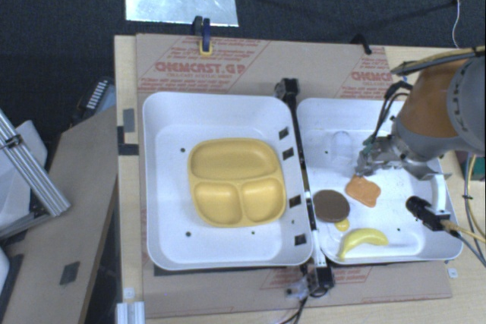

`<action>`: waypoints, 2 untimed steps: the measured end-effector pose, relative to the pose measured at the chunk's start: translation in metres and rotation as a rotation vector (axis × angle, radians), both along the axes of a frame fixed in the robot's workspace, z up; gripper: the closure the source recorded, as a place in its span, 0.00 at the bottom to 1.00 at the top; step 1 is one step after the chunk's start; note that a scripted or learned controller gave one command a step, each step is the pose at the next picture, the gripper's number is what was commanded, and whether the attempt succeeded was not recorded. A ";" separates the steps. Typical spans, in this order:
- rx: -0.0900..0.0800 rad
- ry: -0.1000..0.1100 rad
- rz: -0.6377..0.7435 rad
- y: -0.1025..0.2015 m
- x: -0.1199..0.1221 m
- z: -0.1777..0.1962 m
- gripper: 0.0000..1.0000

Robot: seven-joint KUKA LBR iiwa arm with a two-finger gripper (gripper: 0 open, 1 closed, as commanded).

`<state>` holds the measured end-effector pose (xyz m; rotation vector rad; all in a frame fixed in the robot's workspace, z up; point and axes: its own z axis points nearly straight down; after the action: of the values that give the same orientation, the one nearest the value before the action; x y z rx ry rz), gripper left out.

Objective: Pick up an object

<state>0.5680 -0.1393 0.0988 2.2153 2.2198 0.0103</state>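
While gripper (370,167) hovers low in the right white bin (334,134), finger state: can't tell.
Targets, big to small: flat orange plastic food piece (364,191) just under gripper, likely light, stiff, pinch edges; brown disc (331,205); yellow toy banana (362,240), slick, grab mid-curve.

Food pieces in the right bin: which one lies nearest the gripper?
The orange piece, just below the gripper. The brown disc and yellow banana lie farther toward the bin's front.

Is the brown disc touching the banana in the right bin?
Apart. The camera view shows white bin floor between the brown disc and the banana, which lies lower right of it.
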 end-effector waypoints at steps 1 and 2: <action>-0.003 0.001 0.002 0.000 -0.003 0.063 1.00; -0.002 0.001 0.003 0.009 -0.006 0.115 1.00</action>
<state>0.5619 -0.1305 0.2138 2.2114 2.2229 0.0065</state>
